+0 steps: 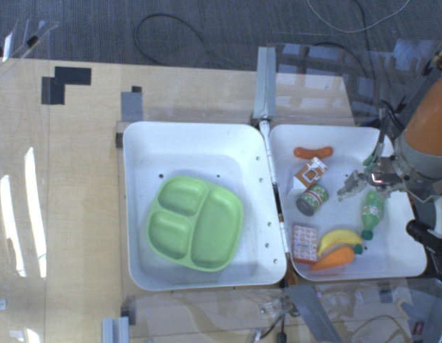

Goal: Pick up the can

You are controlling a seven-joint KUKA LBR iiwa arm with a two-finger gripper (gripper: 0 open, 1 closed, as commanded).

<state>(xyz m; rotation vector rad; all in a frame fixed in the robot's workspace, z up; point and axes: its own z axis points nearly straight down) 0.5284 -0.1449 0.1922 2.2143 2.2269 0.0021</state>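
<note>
Can (pixel 312 199): I see a short metal cylinder lying tipped on its side in the right bin, its grey round end facing lower left and a green-patterned label around the body. It sits near the bin's left wall, just below the small carton.
End effector (pixel 355 184): I read two thin grey fingers splayed apart over the right bin, nothing between them. They hang right of the can, apart from it, and just above the green bottle's cap end.
Arm (pixel 427 131): from my seat it is a rounded grey casing with an orange band, cut off by the frame's right side. Its wrist hardware is a dark blur I cannot resolve.
Right bin (pixel 393 263): shallow white plastic with rounded corners, glossy.
Carton (pixel 311 171): small brown and white box, tilted; its print is too small for me to read.
Sausage (pixel 313 151): smooth orange-red link near the back wall.
Green bottle (pixel 371 214): translucent plastic, lying lengthwise.
Banana (pixel 338 239): yellow curve resting against the carrot (pixel 331 259), a matte orange taper.
Packet (pixel 304 243): flat pink-patterned rectangle beside the banana.
Left bin (pixel 142 148): holds a pale green divided plate (pixel 195 223), three compartments.
Counter (pixel 64 191): light wood grain, partly glared by clear panels.
</note>
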